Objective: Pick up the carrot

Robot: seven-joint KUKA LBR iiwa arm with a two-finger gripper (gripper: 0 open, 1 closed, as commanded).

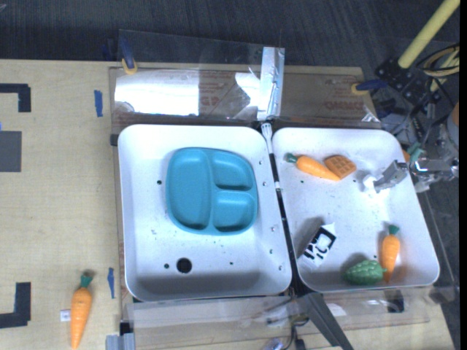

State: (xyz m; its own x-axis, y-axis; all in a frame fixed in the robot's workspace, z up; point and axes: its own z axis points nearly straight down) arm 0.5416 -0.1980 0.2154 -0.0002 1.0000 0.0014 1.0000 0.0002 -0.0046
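"Which carrot is it after? I count three."

"Two in the right bin (427,228) and one out on the bench (44,195). The bench carrot (79,308) lies at the far left corner, well away from the arm. Inside the bin there's the top carrot (315,167), lying nearly crosswise with its green end to the left, touching a small waffle-looking toy (340,166). Then the lower carrot (390,249) stands almost straight up and down in the picture, leaves on top, tip just beside a green knobbly vegetable (365,271)."

"And where's the gripper (381,180)?"

"Near the bin's right rim, over the upper part of the bin. The top carrot lies to its left, about level with it, apart by a clear stretch of white floor. The lower carrot sits below it, somewhat further."

"Got anything in it?"

"Nothing I can see between the fingers. How wide they stand, I honestly can't tell; it's small and blurry from here."

"So which is easier?"

"My guess is the top one: closer, and a sideways slide leftward reaches it. But its long axis runs along that path, so the fingers would need to straddle it across, and the waffle crowds the thick end."

"That black and white card (319,243)?"

"Lying flat mid-bin, out of the way. The blue plate (211,189) is in the left bin (139,217)."
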